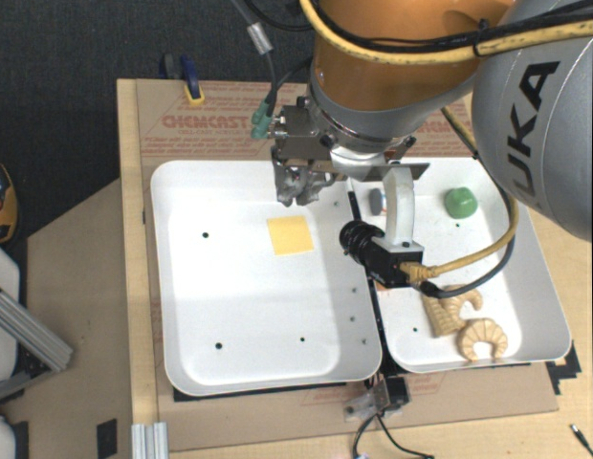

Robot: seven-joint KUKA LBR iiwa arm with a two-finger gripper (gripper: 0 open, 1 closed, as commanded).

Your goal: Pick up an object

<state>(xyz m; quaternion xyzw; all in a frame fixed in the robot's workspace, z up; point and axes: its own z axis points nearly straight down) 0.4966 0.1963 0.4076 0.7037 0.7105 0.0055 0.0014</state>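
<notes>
**Gripper low over the left bin, beside the yellow square**

The arm comes in from the right and fills the top of the frame, its orange band bulging above the grey wrist. Below it the gripper hangs over the far part of the left bin, near the ridge where the two bins meet. Its dark fingers point down at the white floor, but they are small and in shadow, so I cannot tell whether they are apart or together. Nothing shows between them.

A flat yellow square lies on the floor of the left bin, just in front of the gripper and a little toward the middle of the bin. It looks apart from the fingertips, lying flat.

The right bin holds the other things. A small green piece sits near its far side. Two tan pieces lie by its near edge: a croissant, and a notched piece just beside it.

A black fitting and a tan cable hang from the wrist across the ridge between the bins. Both bins rest on a brown board with red lettering.
</notes>
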